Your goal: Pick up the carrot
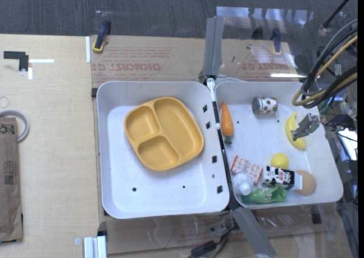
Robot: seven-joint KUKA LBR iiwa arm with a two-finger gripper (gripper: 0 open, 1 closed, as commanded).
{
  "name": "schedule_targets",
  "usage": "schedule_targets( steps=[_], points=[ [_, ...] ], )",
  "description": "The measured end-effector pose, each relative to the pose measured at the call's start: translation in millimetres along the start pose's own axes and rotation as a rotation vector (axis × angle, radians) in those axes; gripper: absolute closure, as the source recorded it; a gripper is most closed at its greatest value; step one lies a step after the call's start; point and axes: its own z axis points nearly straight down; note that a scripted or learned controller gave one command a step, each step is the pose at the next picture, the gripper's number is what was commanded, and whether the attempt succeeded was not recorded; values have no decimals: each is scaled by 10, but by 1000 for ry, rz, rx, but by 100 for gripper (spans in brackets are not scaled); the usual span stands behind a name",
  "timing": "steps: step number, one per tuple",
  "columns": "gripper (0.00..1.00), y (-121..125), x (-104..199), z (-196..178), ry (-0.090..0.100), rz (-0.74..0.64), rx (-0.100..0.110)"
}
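At frame right our tool (302, 130) hovers near the banana (295, 132), grip state unclear, well apart from the carrot (226, 120).

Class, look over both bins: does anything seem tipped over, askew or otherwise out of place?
Yes. The small can in the right bin lies on its side, not upright. The carrot sits tight against the left wall, and the hand is over the banana instead.

One fixed camera high above the bench (51, 137), slanting down over both bins (114, 194).
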Motion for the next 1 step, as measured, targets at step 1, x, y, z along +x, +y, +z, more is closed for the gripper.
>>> schedule_targets(
  steps=[1],
  points=[
    [0,-150,513,-736,-2,-324,-2]
  ],
)
